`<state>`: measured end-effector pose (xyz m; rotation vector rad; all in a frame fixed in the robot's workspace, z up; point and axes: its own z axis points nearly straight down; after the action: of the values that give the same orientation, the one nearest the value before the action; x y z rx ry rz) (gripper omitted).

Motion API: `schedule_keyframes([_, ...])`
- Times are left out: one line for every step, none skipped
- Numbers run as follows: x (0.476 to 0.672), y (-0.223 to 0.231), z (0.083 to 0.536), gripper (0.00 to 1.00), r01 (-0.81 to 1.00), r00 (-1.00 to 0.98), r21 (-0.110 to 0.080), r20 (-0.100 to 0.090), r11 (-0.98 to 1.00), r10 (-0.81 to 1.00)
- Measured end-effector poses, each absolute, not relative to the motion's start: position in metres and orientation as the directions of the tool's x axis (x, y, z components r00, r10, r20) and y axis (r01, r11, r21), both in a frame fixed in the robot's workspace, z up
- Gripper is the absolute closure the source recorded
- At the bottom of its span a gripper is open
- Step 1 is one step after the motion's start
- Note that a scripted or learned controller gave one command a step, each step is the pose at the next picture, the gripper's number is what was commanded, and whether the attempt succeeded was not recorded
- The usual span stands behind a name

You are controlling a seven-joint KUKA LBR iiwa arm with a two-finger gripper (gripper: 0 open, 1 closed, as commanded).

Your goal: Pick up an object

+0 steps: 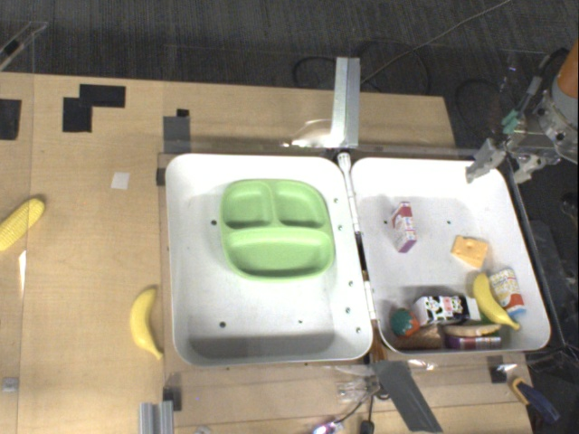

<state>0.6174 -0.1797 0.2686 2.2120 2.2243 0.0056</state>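
Light wood bench with black square markings at its far left. Dark grey carpet floor beyond the bench, black cables trailing across it. Even overhead light, soft shadows.

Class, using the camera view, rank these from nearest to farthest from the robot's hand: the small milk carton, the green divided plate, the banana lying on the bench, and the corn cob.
The hand sits at the right bin's far right corner.
1. Small milk carton, in the right bin.
2. Green divided plate, in the left bin.
3. Banana, on the bench left of the bins.
4. Corn cob, at the bench's left edge.
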Motion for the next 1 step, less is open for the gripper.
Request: schedule_keyframes([0.6562, -0.1174, 0.1546, 0.00, 0.988, -0.156, 0.005, -0.001, 0.156, 0.988])
